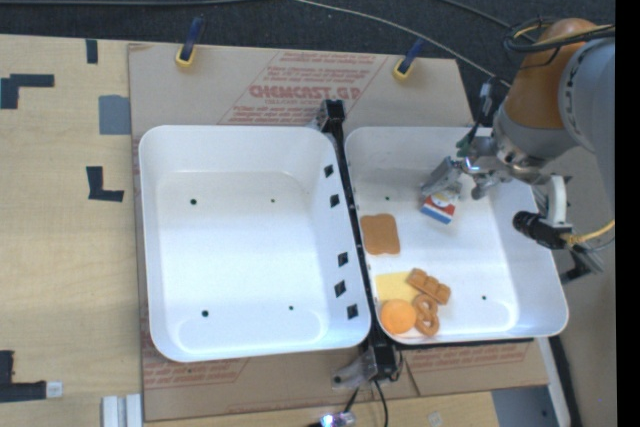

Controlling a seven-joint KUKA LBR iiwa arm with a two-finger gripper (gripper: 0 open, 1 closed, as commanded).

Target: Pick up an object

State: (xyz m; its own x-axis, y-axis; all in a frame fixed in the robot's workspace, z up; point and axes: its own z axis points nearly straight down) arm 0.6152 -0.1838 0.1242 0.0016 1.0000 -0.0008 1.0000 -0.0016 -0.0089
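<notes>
In the right bin [500, 255], my gripper [458, 183] hangs over the upper middle, its fingers spread open with nothing between them. A small red, white and blue carton [438, 209] lies on the bin floor just below and a little left of the fingertips. Further left lies a brown toast slice [380, 234]. Near the bin's front edge sit a yellow piece [392, 285], an orange ball [399, 317] and brown pretzel-like pieces [429, 288].
The left bin [240, 235] stands beside the right one, with a black divider strip [344, 225] between them. Black cables [400, 15] run across the back. The arm's grey body and orange band [545, 75] stand over the right bin's far right corner.
</notes>
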